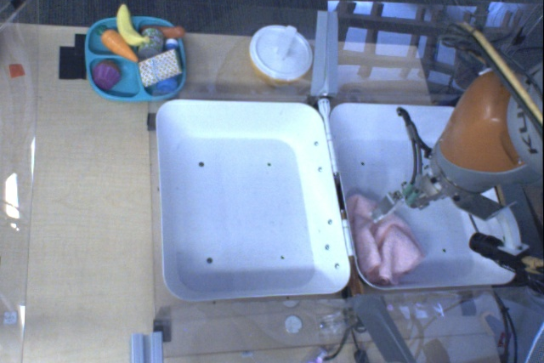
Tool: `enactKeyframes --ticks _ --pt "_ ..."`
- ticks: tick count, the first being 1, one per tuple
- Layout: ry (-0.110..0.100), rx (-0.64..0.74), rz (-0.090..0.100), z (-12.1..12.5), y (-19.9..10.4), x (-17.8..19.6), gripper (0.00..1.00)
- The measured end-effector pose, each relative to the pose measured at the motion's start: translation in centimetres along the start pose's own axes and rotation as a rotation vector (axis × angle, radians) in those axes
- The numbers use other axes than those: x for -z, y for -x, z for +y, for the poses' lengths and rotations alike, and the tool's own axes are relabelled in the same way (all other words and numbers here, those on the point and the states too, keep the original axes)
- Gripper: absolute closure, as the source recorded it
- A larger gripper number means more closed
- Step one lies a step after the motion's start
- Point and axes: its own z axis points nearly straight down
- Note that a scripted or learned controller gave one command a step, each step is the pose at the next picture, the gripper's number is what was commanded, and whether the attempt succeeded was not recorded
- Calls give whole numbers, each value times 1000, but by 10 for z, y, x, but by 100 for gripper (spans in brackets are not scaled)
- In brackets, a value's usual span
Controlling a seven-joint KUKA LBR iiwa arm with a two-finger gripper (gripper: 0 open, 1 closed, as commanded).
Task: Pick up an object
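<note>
The camera view looks down on a pale wooden bench point(76, 208) with two shallow white bins of smooth plastic and rounded corners. The left bin point(246, 200) shows a flat floor with a few small dark holes. In the right bin point(442, 259), near its front left corner, lies a pink cloth point(387, 246), soft and crumpled, folded into thick lumps. The gripper point(406, 201) hangs just above the upper edge of the cloth, under the glossy orange band of the arm point(476, 132). If its fingers are spread or pressed together, I cannot tell. Behind the left bin stands a round white lid on a yellow bowl point(281, 53), and a blue compartment tray point(134, 58) with toy food.
</note>
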Motion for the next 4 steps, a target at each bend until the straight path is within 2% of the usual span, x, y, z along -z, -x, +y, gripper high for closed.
enactKeyframes --ticks 1,2,3,4 --pt "3 0 -1 2 0 11 100" --pt "3 0 -1 2 0 11 0" --pt "0 -385 -1 -6 45 108 0" --pt "-3 -382 1 1 29 43 0"
